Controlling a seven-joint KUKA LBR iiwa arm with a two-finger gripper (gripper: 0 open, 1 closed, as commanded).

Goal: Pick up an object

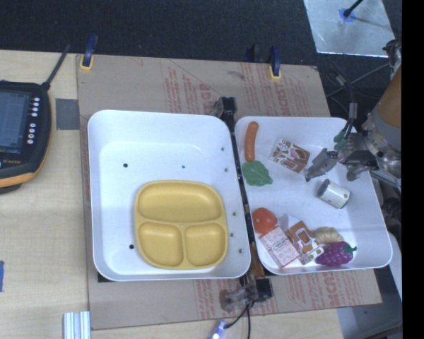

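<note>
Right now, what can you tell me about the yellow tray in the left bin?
The yellow tray looks like smooth plastic, a rounded rectangle with three compartments: one wide one along the back and two smaller ones in front. All three look bare. It lies flat, right way up, on the floor of the left bin, toward the front right corner. Nothing else touches it, and the arm is away over the other bin.

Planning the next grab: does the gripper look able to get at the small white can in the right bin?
Probably yes. The gripper hangs just up-left of the white can, which lies apart from the other items in the right bin, nothing covering it.
</note>
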